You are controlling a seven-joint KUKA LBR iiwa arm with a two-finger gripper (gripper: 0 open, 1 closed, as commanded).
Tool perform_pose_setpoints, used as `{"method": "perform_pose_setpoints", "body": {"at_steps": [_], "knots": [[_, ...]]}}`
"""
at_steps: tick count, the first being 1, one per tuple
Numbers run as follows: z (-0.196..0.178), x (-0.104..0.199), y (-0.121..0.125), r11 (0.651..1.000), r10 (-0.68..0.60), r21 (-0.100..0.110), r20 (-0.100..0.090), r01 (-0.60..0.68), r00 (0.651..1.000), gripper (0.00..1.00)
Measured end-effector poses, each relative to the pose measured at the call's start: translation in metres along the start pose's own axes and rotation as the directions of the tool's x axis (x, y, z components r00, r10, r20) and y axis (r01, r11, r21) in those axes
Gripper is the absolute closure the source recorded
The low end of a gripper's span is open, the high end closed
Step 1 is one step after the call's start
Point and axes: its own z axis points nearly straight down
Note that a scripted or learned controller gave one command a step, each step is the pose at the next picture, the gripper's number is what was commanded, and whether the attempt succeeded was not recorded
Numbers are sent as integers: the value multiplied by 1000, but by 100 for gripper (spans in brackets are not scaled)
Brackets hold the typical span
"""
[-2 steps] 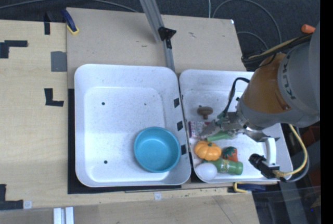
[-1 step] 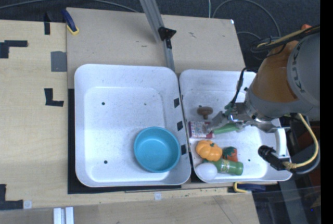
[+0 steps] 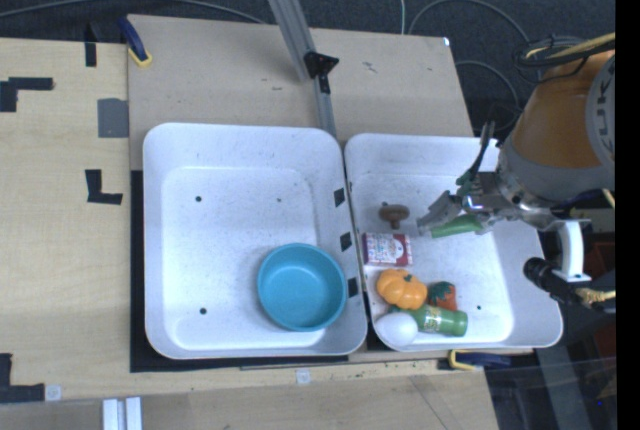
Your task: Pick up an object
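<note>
Objects: one blue bowl [image 3: 300,286], one pumpkin [image 3: 401,289]

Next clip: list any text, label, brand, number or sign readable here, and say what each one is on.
No text can be read in this view.
The small red and white packet in the right bin has printing on its face, too small and blurred to read.
The green bottle by the orange pumpkin-like toy may carry a label, but nothing legible.
The blue bowl shows no markings.
</note>
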Motion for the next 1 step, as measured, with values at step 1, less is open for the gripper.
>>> {"method": "perform_pose_setpoints", "body": {"at_steps": [1], "knots": [[-55,10,-1,1000,-2,-1,0,2,1000,100]]}}
